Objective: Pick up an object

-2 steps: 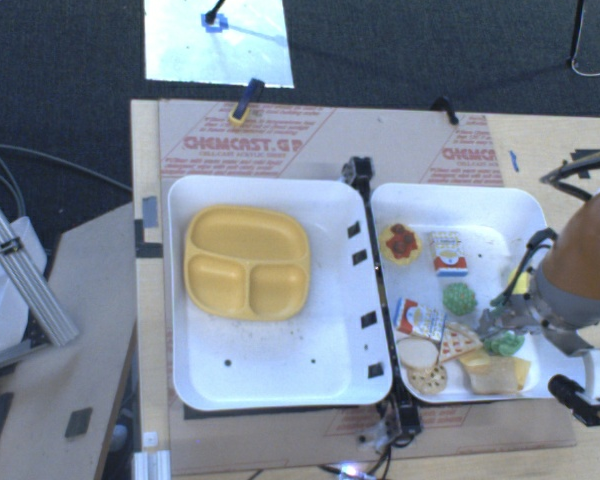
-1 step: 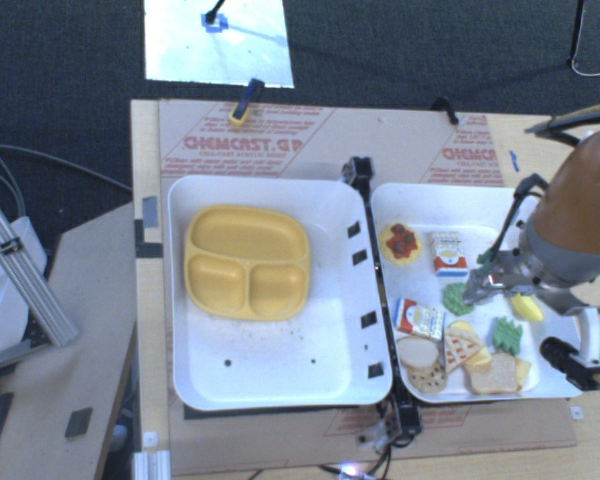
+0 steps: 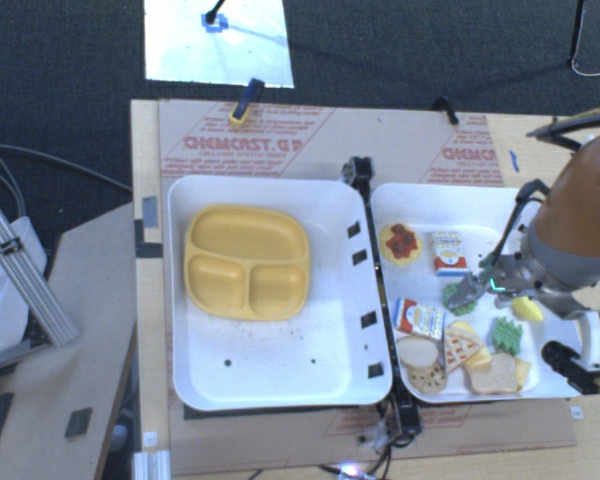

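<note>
The claw (image 3: 472,293) hangs low over the right bin (image 3: 420,200), its grey fingers reaching toward the view's left and down; whether they are spread or closed cannot be told from this angle. Just under and beside the tips lies a small green leafy toy (image 3: 457,295), partly hidden, so its long axis is unclear and no grasp on it shows.

Around it sit other play foods. A red-and-white carton (image 3: 447,251) lies flat above the claw, its long side running roughly up and down the view. A round yellow piece with a red topping (image 3: 401,242) lies to its left. A second small packet (image 3: 419,318) lies tilted below. Along the bin's near edge are a cookie (image 3: 421,362), a waffle wedge (image 3: 463,349), a bread slice (image 3: 492,372) and a green leaf (image 3: 507,335), packed close together. A yellow lemon-like piece (image 3: 527,309) lies just right of the claw.

The left bin (image 3: 270,383) holds a yellow divided tray (image 3: 247,261), its single large section toward the far side.

Both bins rest on a cardboard sheet (image 3: 310,133) with red printing, on a wooden bench (image 3: 145,158) over dark carpet (image 3: 60,68).

The arm (image 3: 580,213) comes in from the right, its orange band above the grey wrist, bent downward toward the bin.
</note>
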`<action>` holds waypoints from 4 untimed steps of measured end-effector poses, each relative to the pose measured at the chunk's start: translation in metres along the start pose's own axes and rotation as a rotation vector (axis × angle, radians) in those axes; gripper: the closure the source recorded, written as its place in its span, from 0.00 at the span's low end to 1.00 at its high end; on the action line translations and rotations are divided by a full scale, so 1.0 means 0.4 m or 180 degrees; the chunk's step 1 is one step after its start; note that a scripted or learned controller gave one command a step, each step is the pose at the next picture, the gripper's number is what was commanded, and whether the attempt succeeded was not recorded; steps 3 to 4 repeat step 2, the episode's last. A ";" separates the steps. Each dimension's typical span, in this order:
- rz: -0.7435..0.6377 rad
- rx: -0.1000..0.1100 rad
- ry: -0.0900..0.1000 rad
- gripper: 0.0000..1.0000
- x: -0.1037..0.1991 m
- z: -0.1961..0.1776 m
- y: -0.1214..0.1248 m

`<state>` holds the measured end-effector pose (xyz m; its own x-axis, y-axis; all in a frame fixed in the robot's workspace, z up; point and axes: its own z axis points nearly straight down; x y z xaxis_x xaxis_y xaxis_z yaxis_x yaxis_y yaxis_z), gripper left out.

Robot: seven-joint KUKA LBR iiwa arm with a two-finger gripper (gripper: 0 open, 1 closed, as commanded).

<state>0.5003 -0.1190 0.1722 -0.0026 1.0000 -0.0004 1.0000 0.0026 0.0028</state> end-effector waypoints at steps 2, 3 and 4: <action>-0.0003 -0.0043 -0.0002 1.00 0.039 0.179 -0.021; -0.0003 -0.0043 -0.0002 1.00 0.039 0.179 -0.021; -0.0003 -0.0043 -0.0002 1.00 0.039 0.179 -0.021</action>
